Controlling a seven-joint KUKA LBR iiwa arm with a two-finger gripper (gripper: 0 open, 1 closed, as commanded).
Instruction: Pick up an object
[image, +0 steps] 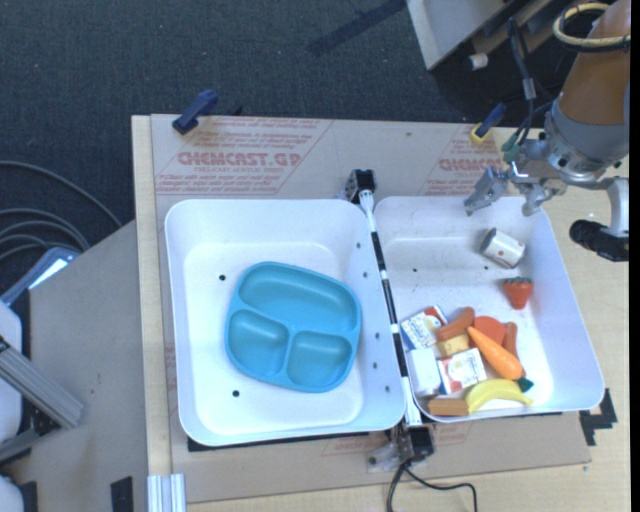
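- Two-finger metal gripper (508, 190) on grey arm with orange band (597, 85): poised over the far rim of the right-hand shallow white bin (570, 330); fingers spread apart, nothing between them.
- Small white cylindrical cup with dark end (502, 246): lying on its side just below the gripper, apart from it; long axis slanted, running from upper left to lower right.
- Small red strawberry toy (517, 291): near the cup, toward the bin's right wall; green top up, tip pointing down.
- Orange carrot toy (495, 354): in the near-corner heap, long axis diagonal, narrow tip toward upper left.
- Yellow banana toy (498, 396): at the heap's near edge, lying roughly left to right.
- Blue three-compartment plastic tray (293, 326): centred in the left-hand shallow white bin (190, 290).
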